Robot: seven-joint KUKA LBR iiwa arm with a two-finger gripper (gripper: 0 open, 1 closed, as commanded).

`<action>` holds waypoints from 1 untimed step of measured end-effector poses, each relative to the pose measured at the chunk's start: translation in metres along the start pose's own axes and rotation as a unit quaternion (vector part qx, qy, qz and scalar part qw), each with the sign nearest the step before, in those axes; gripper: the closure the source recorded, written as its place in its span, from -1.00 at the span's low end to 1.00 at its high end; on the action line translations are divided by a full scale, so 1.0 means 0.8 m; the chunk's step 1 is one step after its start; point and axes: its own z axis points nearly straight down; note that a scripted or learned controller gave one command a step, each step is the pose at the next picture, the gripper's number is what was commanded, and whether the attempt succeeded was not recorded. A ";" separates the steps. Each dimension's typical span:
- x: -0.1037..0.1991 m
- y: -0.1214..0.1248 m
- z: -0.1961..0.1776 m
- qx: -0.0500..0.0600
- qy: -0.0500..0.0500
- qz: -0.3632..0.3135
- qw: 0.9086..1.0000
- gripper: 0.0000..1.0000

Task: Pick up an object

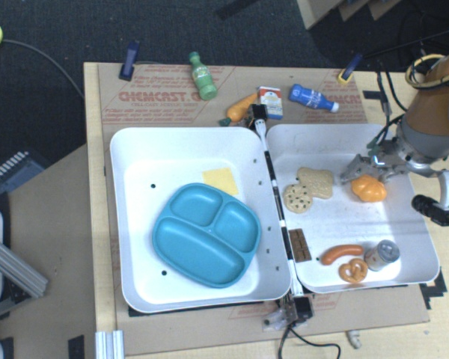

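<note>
The pincer [368,167] sits low in the right bin [404,275] with its splayed fingers right at the orange fruit [370,190], nothing gripped between them, so the pick itself is not yet done

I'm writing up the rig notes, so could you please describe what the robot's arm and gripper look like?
The arm enters from the right as a rounded grey body with a broad orange band above the wrist. Dark cables loop beside it near the top right. The gripper is a small grey metal piece with thin fingers, next to an orange object in the right bin.
</note>
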 end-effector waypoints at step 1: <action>0.036 -0.034 0.010 -0.001 -0.002 0.001 1.000 -1.00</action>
